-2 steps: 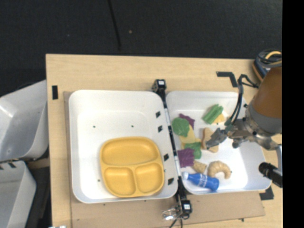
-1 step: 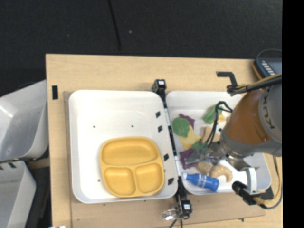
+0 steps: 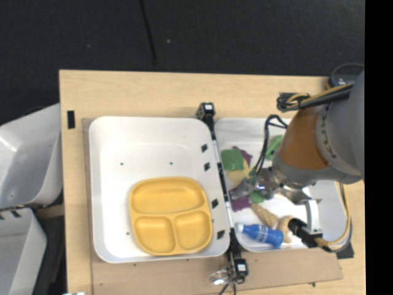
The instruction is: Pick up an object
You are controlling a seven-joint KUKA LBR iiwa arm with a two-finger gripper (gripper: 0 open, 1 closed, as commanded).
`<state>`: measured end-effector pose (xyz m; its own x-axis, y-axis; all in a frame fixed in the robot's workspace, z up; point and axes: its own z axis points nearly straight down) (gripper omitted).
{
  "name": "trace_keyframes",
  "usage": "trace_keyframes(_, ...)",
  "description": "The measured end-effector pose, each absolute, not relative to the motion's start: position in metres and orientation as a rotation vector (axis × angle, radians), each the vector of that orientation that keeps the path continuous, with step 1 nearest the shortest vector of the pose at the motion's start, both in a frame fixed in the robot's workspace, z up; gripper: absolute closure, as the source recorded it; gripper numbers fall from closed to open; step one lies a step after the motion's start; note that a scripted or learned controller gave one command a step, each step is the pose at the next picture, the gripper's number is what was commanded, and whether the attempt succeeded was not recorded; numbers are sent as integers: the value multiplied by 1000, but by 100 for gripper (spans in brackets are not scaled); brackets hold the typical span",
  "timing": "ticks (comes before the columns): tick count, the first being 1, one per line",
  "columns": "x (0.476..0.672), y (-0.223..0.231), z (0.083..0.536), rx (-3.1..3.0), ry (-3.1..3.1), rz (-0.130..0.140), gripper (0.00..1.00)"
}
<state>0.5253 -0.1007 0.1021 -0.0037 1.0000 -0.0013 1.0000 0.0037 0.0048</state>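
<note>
My claw (image 3: pixel 250 188) hangs low in the right bin (image 3: pixel 328 223); whether it grips anything, I cannot tell. A green object (image 3: pixel 233 159) lies at its eleven o'clock, a blue bottle (image 3: pixel 261 233) at six. The yellow divided tray (image 3: pixel 170 215) fills the left bin (image 3: pixel 110 165).

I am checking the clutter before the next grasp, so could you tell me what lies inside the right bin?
In the right bin: a green piece, purple bits, a blue bottle and a tan stick. The arm covers the rest.
</note>
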Motion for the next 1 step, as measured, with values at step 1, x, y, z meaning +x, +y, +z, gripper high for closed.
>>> trace_keyframes(1, 525, -103, 113, 2222, 2213, 7, 100)
